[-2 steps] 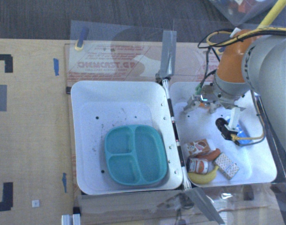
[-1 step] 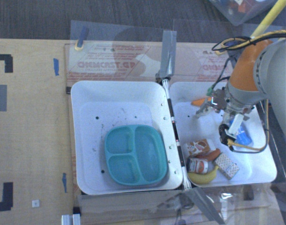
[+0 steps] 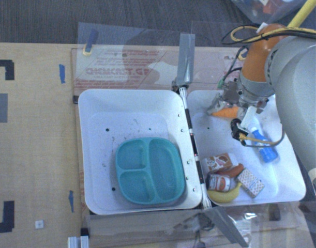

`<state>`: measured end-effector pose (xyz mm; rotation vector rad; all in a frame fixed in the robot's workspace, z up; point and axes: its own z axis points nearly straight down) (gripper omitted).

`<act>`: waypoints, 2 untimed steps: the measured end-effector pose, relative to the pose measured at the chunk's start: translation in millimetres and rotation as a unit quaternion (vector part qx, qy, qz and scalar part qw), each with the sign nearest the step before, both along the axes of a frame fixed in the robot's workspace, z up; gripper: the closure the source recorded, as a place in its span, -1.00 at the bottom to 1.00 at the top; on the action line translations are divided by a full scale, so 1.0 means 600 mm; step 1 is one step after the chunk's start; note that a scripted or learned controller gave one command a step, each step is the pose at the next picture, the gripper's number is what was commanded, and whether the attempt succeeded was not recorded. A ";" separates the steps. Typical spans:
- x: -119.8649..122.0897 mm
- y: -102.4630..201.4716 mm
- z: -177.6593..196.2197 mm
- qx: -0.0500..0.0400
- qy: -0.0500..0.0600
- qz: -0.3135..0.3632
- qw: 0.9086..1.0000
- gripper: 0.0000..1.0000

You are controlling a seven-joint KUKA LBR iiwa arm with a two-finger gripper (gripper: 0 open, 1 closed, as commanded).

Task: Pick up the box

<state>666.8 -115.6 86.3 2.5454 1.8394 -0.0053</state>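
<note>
Camera view: hand [image 3: 226,103] above carrot [image 3: 226,112]; box [image 3: 250,182] apart.

Faint red lettering runs across the clear plastic sheet [image 3: 128,70] behind the bins, too washed out to read. The small box [image 3: 219,162] and can [image 3: 220,182] bear printing, none of it legible.
</note>
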 end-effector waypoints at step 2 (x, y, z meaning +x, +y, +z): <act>0.000 -0.066 0.000 0.001 0.001 0.017 1.000 -1.00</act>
